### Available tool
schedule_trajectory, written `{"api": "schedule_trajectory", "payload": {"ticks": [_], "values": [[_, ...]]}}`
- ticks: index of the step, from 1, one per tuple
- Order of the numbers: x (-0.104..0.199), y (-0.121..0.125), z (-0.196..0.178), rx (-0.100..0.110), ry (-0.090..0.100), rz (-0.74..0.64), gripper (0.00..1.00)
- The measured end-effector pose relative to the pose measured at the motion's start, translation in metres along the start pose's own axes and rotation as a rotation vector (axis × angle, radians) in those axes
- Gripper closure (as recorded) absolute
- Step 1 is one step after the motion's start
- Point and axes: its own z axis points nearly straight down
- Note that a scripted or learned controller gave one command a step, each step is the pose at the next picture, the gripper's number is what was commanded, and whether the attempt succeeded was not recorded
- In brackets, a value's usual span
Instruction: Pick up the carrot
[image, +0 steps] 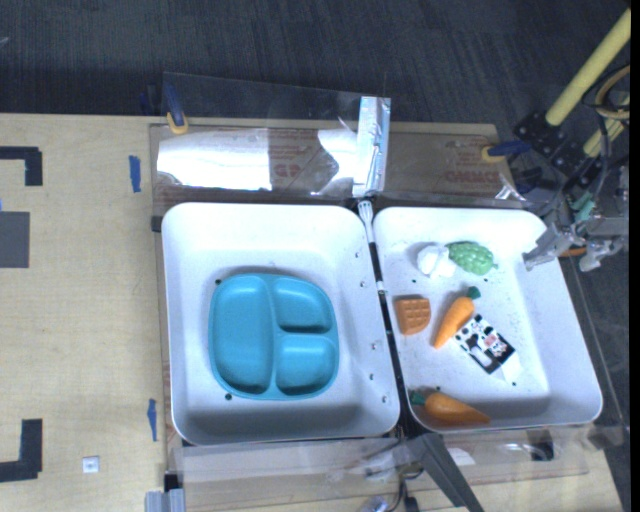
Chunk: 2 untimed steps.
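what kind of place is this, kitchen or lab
Most likely a robot lab test bench, not a kitchen: two shallow white plastic bins sit on a taped wooden bench, holding toy food like an orange plastic carrot and a blue divided plastic tray.

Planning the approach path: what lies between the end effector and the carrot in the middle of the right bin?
In the camera view, bare white bin floor separates end effector from carrot.

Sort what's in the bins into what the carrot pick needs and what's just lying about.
For the job: carrot, second carrot, gripper.

Lying about: blue divided plate, green leafy piece, white piece, orange ridged piece, black-and-white item.
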Motion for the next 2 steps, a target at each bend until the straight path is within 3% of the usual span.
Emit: {"api": "schedule_trajectory", "payload": {"ticks": [1,2], "values": [[0.032,0.022,0.110,0.007,0.002,0.036,0.00],[0.076,0.017,0.181,-0.003,-0.001,0.168,0.00]]}}
